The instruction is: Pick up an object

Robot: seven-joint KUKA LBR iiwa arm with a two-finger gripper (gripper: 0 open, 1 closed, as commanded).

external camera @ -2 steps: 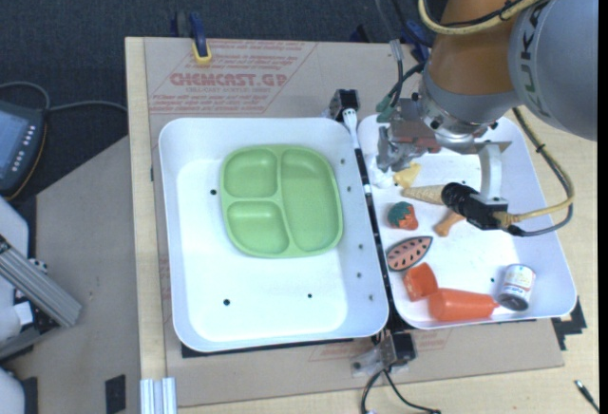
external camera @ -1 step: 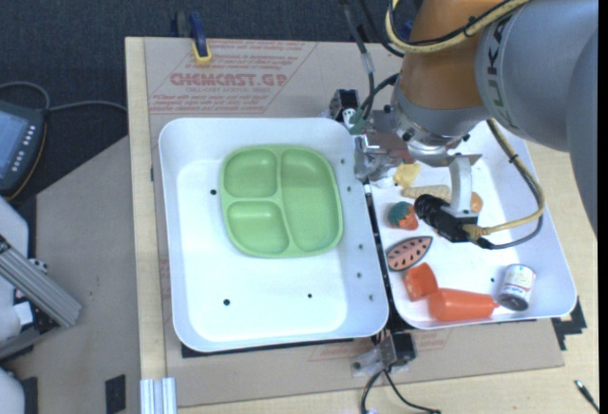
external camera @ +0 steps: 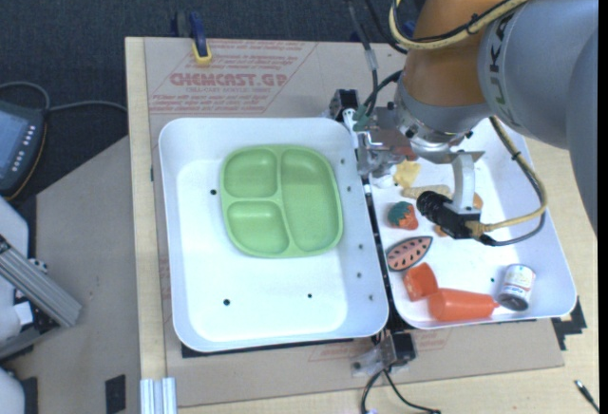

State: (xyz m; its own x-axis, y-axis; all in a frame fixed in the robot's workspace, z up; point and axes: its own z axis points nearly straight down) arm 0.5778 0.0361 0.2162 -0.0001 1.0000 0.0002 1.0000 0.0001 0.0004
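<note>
Gripper (external camera: pixel 410 154) hangs near brown board (external camera: pixel 233 75) reading "CHEMCAST GP".

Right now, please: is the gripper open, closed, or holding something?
Gripper: cannot be told. It hangs over the far end of the right bin, close to a yellow piece, with the arm's wrist covering it from above.

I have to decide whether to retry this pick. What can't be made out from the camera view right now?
- Gripper: its state and whether it holds anything, since the wrist covers it.
- Yellow object: its shape, partly under the arm.
- Right bin: its far corner, behind the arm.
- Small jar: label too small to read.
</note>
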